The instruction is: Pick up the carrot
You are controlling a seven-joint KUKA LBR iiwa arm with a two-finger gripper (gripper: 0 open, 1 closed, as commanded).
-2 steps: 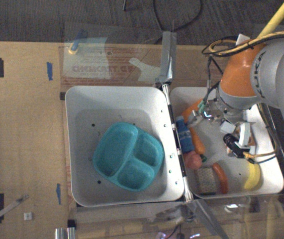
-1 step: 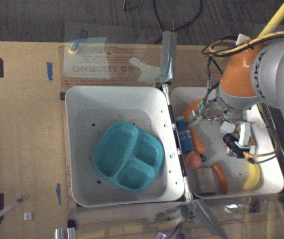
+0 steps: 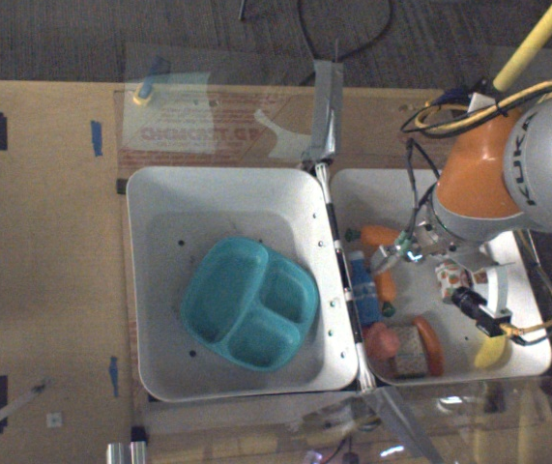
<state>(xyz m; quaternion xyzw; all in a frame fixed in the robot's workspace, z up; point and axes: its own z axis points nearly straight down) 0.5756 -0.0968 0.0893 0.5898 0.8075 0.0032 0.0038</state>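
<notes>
Camera view: gripper [image 3: 394, 255] hovers just above the carrot [image 3: 383, 259] in the right bin [image 3: 527, 361]; I cannot tell its opening.

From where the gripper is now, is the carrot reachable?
Probably yes. The gripper hangs in the right bin, right over the carrot, which lies by the bin's left wall. The blue item beside it and that wall crowd one side, so the fingers may have little room.
</notes>
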